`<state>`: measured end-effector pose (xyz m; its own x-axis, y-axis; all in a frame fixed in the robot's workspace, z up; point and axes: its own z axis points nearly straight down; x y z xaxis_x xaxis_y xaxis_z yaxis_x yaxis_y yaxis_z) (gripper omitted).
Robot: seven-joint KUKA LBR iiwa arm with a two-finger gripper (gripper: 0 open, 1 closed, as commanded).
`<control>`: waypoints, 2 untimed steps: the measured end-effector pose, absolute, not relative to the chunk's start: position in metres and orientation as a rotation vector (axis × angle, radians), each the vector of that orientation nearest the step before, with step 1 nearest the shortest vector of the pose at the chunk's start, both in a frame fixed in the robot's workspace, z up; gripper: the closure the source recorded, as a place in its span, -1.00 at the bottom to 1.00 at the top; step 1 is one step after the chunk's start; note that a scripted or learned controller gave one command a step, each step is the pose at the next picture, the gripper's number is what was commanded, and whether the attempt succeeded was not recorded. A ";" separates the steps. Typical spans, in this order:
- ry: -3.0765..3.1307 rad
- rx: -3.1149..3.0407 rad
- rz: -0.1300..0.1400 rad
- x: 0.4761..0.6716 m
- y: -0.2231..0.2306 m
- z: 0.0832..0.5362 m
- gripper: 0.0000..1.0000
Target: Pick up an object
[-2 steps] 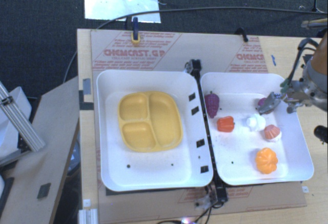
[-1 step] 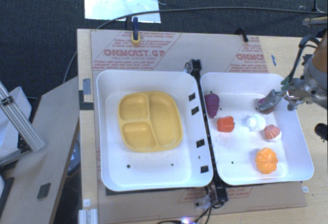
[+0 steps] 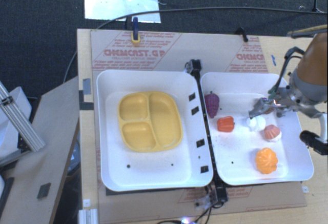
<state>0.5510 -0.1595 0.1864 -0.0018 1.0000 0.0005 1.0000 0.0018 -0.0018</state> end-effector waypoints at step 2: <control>-2.222 -2.218 0.001 0.549 -0.164 0.082 -1.00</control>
<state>0.5492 -0.1638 0.0823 -0.0015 1.0000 0.0008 1.0000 0.0015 -0.0018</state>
